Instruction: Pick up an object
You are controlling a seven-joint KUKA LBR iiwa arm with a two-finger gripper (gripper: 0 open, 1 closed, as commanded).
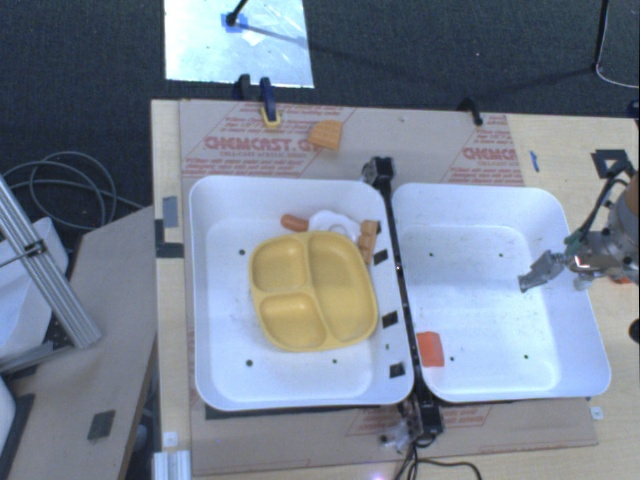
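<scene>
The gripper [533, 277] is hovering over the right bin [560, 368], coming in from the right edge with the grey wrist trailing behind it. Its tip is sitting above bare white floor near the bin's right wall, and nothing is showing between the fingers. Whether those fingers are apart or together I cannot tell; they are reading as one small grey wedge from this angle.

The nearest thing to pick is the orange block [430, 348], lying flat in the right bin's near-left corner, tight by the divider between the bins. It is sitting well apart from the gripper, down and to the left of the tip across open floor.

Over in the left bin [215, 298], the yellow divided plate [311, 290] is taking up the middle, three compartments facing up. Just beyond its far edge an orange sausage-shaped piece [295, 223] is lying beside a white object [333, 222], possibly a cup, though it is too washed out against the bin to be sure. A small tan block [368, 239] is resting by the plate's far-right corner, near the divider.

Outside the bins, a tan wedge [325, 134] is sitting on the cardboard sheet [480, 153] behind the left bin.
</scene>
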